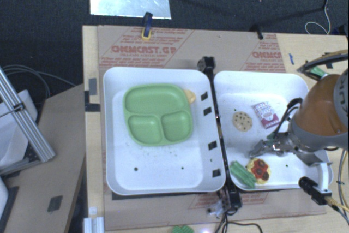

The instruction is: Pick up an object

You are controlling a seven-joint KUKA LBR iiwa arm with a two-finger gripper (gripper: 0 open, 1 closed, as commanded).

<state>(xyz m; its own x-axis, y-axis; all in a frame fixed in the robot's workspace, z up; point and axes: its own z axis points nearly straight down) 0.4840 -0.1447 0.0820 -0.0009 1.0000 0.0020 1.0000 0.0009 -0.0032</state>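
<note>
gripper (262,147) spread open, empty, above round red-and-yellow toy pizza (258,169); looks light, stiff, flat plastic; best pinched across its rim.

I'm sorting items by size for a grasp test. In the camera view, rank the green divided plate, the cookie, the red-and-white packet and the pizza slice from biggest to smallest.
1. green divided plate, by far the largest
2. pizza slice and red-and-white packet, too alike to rank
3. cookie, smallest

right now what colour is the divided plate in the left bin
Light green, seen clearly in the camera view: the divided plate.
</note>
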